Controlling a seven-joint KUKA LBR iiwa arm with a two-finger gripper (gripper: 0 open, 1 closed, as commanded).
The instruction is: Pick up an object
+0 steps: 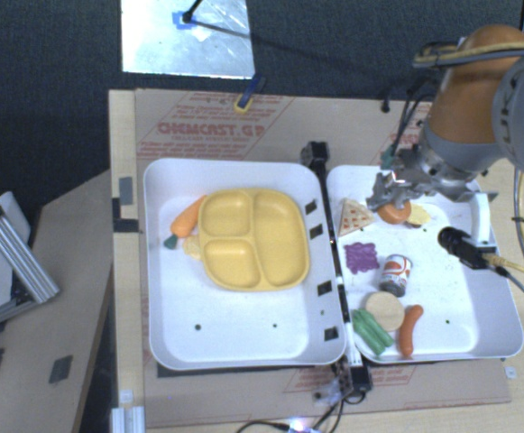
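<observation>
My gripper (pixel 389 193) hangs low over the back of the right bin (pixel 491 327). Just below it lies an orange and yellow toy food piece (pixel 397 213), partly hidden by the gripper. A triangular pizza slice (pixel 353 216) lies just left of the gripper. Nearer the front are a purple grape bunch (pixel 362 257), a small can (pixel 395 274), a round tan biscuit (pixel 385 311), a green vegetable (pixel 371 331) and an orange-red sausage (pixel 409 329).
The left bin (pixel 185 327) holds a yellow divided plate (pixel 248 239) with a carrot (pixel 186 217) at its left edge. A black divider with clips (pixel 330 242) runs between the bins. A silver sheet (pixel 188 25) lies beyond the bench.
</observation>
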